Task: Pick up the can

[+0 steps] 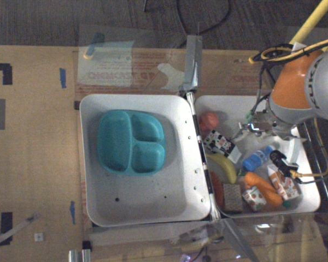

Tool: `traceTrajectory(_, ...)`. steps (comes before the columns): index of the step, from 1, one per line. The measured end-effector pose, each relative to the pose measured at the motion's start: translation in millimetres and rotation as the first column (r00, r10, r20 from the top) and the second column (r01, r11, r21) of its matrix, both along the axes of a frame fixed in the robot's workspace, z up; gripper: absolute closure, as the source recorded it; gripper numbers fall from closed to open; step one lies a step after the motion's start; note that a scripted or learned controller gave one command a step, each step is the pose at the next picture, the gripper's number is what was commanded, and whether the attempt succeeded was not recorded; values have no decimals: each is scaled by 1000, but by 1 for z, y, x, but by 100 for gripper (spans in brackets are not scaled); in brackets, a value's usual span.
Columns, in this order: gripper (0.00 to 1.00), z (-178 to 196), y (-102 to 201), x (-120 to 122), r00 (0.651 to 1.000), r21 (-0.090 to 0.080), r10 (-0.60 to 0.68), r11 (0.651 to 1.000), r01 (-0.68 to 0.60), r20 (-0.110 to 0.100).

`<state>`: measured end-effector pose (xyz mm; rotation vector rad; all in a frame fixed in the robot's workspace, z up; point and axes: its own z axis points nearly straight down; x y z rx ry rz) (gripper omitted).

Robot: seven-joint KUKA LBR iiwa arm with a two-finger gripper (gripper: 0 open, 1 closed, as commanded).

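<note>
The claw (pixel 255 129) hangs over the cluttered right bin (pixel 311 201) at the frame's right; whether it's released or clenched, I cannot tell. No can stands out, so next it likely needs locating one.

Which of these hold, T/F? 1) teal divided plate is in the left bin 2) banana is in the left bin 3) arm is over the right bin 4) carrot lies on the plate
1) True: the teal divided plate lies in the left bin.
2) False: the banana is in the right bin.
3) True: the arm is over the right bin.
4) False: the carrot lies in the right bin.
</note>
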<state>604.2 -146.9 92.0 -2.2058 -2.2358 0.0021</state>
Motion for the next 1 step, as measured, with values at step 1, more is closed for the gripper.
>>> traceTrajectory(1,0,-6,-22,66,999,-2,45,999,-45,7)
